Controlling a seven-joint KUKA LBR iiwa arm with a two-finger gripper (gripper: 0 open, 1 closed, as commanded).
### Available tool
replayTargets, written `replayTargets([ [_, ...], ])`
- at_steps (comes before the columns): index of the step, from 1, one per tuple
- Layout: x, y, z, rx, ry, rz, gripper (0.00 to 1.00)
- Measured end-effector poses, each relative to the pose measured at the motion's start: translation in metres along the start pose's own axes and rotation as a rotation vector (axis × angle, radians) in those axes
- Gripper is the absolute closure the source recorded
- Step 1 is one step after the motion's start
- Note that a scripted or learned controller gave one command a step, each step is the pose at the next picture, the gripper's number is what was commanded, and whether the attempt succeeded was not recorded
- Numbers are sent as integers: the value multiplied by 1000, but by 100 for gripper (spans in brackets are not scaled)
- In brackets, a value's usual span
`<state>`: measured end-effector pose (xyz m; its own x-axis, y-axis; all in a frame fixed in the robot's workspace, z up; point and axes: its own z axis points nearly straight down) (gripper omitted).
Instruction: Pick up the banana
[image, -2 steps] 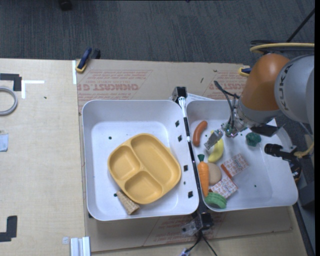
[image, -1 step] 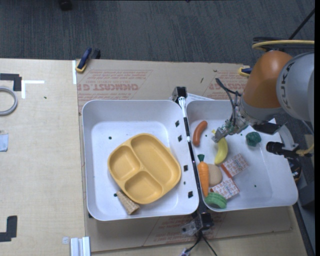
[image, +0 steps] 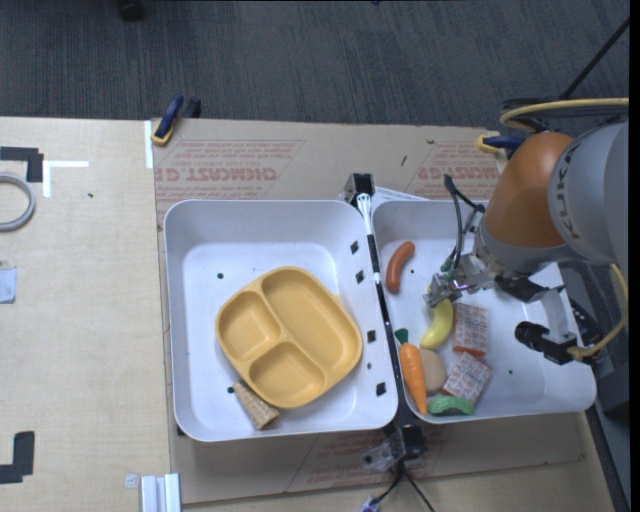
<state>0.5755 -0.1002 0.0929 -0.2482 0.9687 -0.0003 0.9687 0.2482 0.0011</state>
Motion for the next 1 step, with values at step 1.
replayTargets([
  [1, 18, 29, -99, 1, -1, 250, 100],
])
